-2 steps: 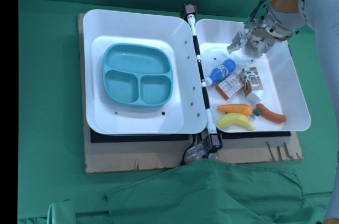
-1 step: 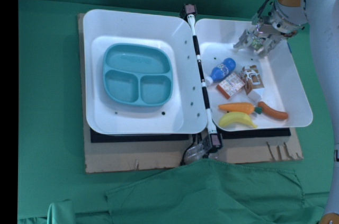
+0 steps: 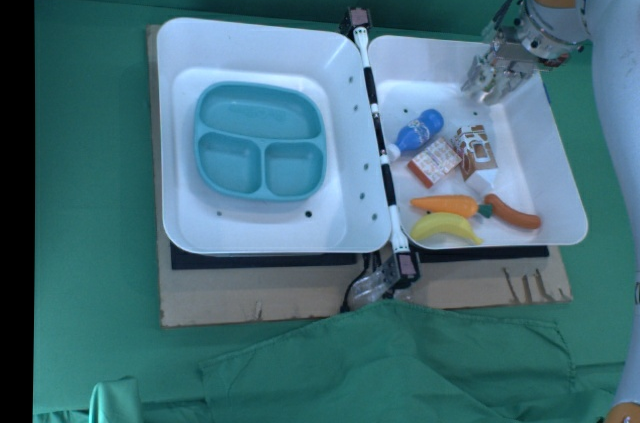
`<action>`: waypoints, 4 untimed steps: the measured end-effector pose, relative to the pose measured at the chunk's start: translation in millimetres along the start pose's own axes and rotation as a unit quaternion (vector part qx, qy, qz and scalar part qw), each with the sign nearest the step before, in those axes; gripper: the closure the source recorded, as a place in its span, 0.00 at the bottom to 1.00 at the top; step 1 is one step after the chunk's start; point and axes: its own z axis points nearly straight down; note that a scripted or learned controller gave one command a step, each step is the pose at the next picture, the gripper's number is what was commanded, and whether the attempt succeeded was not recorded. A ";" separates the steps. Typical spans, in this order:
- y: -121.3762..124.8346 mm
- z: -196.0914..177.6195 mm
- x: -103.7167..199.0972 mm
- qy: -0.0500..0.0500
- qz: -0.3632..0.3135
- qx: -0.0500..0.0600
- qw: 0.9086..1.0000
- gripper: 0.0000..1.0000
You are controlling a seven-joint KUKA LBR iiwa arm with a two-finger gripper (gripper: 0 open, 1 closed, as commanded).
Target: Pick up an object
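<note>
Altogether the right bin (image 3: 560, 211) holds one bottle (image 3: 418, 132), two cartons (image 3: 436, 161), carrot (image 3: 447, 205), sausage (image 3: 512, 214) and banana (image 3: 445, 228). Above its far corner hangs the tool (image 3: 492, 87), gripping nothing; its finger spread is unclear.

My green-draped table (image 3: 90, 211) bears a flat brown cardboard sheet (image 3: 250, 296); two shallow white plastic bins (image 3: 190, 51) sit on it, toward twelve o'clock.

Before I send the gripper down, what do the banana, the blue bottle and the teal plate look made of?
Banana: looks like moulded plastic, smooth, uniform yellow with a slight sheen, likely a toy. Blue bottle: apparently glossy plastic, with a bright highlight. Teal divided plate: seemingly hard plastic, even colour, soft shine along its rims.
</note>
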 end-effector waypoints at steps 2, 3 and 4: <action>13.1 -118.2 114.3 0.002 -0.010 -0.023 1.000 1.00; 12.0 -117.2 108.6 0.001 -0.006 -0.022 1.000 0.00; 7.8 -14.6 100.8 0.001 -0.005 -0.016 1.000 0.00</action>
